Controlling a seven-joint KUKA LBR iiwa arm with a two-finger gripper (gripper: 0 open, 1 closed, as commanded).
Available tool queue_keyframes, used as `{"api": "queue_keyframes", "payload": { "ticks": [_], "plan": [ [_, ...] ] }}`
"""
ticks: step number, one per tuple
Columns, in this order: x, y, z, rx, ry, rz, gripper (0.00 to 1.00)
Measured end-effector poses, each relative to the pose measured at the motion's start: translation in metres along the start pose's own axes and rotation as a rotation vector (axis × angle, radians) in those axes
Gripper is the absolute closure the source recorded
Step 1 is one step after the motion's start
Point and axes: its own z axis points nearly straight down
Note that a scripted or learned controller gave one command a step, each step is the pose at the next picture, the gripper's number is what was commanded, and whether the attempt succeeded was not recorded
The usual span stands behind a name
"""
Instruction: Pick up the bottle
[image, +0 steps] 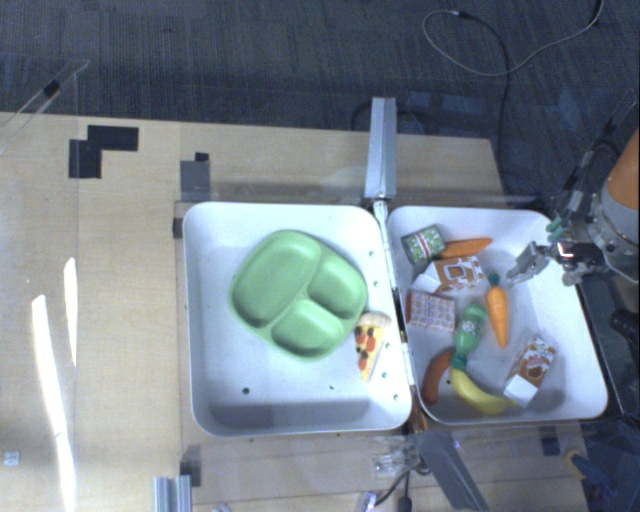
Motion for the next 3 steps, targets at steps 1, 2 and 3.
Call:
{"api": "queue_keyframes", "payload": {
  "ticks": [1,2,3],
  "plan": [
    [0.033,-0.049,0.134,0.002,0.001,-0.040,0.00],
    [0.067,-0.056,0.151,-0.010,-0.002,-0.019,0.00],
    [0.069,-0.053,0.139,-0.018,0.000,-0.021,1.00]
  ]
}}
